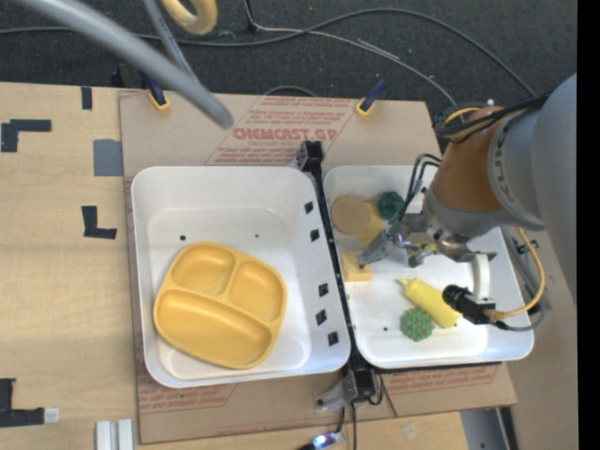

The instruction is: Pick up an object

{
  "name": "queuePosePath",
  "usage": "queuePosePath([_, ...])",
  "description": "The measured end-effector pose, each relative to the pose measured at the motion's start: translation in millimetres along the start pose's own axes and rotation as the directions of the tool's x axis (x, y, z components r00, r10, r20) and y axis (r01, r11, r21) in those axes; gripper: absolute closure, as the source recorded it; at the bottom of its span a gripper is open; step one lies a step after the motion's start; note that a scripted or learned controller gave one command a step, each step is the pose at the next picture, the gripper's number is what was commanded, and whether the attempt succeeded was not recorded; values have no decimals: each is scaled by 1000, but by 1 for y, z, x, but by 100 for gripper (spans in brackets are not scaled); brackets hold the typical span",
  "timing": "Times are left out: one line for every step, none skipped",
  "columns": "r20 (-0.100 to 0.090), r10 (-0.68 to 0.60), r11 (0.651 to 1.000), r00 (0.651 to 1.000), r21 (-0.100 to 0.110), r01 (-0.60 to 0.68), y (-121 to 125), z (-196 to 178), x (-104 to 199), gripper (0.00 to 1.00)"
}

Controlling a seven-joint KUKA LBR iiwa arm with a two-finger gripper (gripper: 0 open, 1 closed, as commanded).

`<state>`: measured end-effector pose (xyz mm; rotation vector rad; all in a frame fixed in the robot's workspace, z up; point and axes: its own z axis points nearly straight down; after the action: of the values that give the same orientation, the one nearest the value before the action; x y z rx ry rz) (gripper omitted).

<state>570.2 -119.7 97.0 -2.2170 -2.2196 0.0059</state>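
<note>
Claw low in right bin, spread or pinching cannot tell; yellow block just beside.

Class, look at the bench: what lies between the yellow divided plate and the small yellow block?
In the camera view, the bins' adjoining walls separate the yellow divided plate from the small yellow block.

Yellow divided plate, white bins, yellow bottle, green knobbly ball, tan disc.
</note>
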Motion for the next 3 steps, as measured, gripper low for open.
queuePosePath([1, 1, 1000, 1000, -12, -1, 3, 9, 0, 0])
queuePosePath([-5, -2, 1000, 1000, -15, 2, 5, -3, 4, 100])
queuePosePath([2, 0, 1000, 1000, -10, 0, 8, -59, -6, 100])
